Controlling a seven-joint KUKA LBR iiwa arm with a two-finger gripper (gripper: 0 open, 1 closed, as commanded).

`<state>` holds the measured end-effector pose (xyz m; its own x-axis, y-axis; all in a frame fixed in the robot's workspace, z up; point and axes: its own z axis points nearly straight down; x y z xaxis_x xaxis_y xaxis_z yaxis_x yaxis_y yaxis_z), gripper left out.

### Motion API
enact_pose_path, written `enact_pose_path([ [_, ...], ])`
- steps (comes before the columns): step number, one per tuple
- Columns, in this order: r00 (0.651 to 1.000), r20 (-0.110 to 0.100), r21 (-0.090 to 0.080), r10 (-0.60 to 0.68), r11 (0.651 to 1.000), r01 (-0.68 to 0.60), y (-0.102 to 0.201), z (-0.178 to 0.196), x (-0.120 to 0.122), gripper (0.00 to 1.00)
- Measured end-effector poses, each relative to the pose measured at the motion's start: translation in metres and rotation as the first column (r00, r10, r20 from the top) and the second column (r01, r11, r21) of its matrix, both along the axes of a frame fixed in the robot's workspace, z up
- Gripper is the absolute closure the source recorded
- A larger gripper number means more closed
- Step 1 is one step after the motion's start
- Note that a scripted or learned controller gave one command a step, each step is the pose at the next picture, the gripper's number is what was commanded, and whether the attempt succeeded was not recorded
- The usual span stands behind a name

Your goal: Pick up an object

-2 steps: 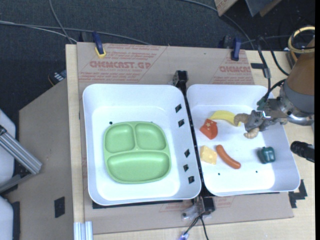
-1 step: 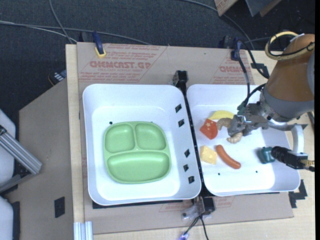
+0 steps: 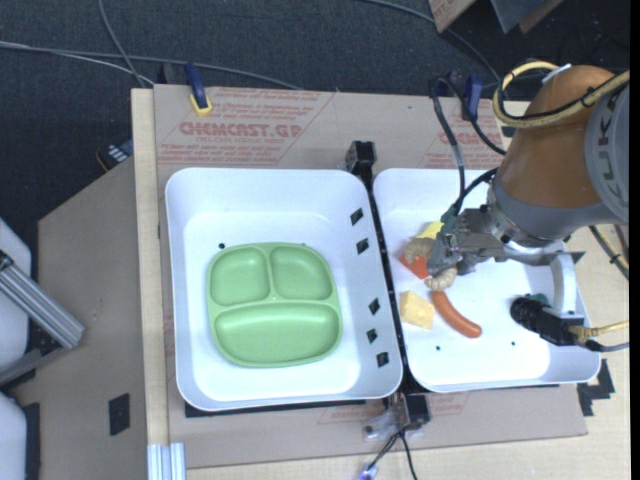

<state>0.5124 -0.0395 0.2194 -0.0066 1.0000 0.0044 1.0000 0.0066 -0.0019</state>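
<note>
Looking down on the bench, I see two white bins side by side. The left bin holds a green divided tray lying flat near its middle. In the right bin there is a small cluster of toy food near the left wall: a yellow piece at the top, a red-orange piece just below it, a pale yellow wedge lower down, and an orange sausage lying at a slant beside the wedge. The arm reaches in from the right, and its gripper sits low over the cluster, right against the red-orange piece and the top end of the sausage. I cannot tell how its claw stands, nor whether it grips anything.
</note>
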Motion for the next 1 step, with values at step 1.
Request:
enact_pose_path([
  [1,1.000,-0.003,-0.001,-0.001,1.000,0.001,0.0549,-0.0039,-0.0181,1.00],
])
